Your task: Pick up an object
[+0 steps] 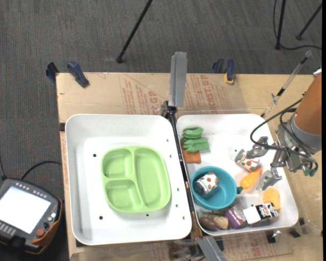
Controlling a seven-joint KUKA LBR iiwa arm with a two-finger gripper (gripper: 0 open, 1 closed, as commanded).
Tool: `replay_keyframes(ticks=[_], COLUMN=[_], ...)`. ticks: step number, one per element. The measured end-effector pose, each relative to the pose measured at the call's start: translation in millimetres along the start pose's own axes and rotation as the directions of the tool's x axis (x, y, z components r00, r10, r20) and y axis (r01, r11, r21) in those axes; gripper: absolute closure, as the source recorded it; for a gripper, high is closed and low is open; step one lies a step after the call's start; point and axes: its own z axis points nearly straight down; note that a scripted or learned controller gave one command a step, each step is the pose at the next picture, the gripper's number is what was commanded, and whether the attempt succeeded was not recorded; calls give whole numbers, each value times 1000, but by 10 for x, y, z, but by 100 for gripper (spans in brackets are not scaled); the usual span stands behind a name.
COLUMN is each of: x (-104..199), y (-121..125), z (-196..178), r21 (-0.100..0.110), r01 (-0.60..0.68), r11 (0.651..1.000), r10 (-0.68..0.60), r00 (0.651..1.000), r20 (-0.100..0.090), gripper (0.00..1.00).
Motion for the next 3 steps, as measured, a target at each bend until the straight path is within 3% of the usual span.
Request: replay_keyframes(ticks=[1, 2, 3], x=[91, 21, -436], y=[129, 404, 153], z=[1025, 988, 1008], r21=[0, 13, 1], r01=[-57, -74, -113], r11=[998, 997, 994], r10=[57, 74, 113], r00=[998, 997, 994], r20=[-1, 10, 3], gripper=[0, 0, 0])
